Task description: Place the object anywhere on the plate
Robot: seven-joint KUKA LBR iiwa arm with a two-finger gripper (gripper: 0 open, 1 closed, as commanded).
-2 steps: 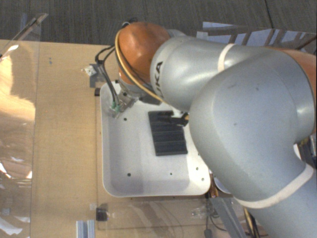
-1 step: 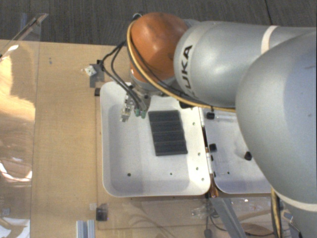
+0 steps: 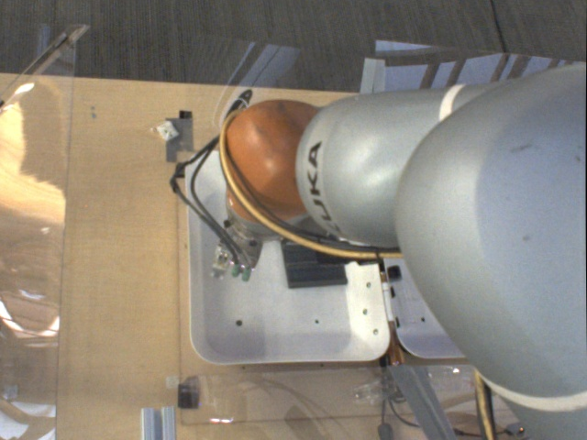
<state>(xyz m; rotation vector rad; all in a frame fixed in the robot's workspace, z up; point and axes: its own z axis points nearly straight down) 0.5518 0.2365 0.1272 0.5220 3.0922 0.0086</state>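
My grey arm, with its orange band (image 3: 266,168), covers most of the view from the right. The gripper (image 3: 229,262) hangs low over the left side of the left white bin (image 3: 275,333), close to the bin's left wall. I see nothing held in it. A dark flat rectangular piece (image 3: 315,266) lies on the bin floor just right of the gripper, and the arm hides its upper part. I cannot tell whether this piece is the plate or the object. The arm hides the rest of the bin's far side.
A corner of the right bin (image 3: 426,333) shows under the arm. The wooden bench (image 3: 119,273) stretches to the left, with a small black fixture (image 3: 183,134) at the back and a small dark block (image 3: 188,393) near the front.
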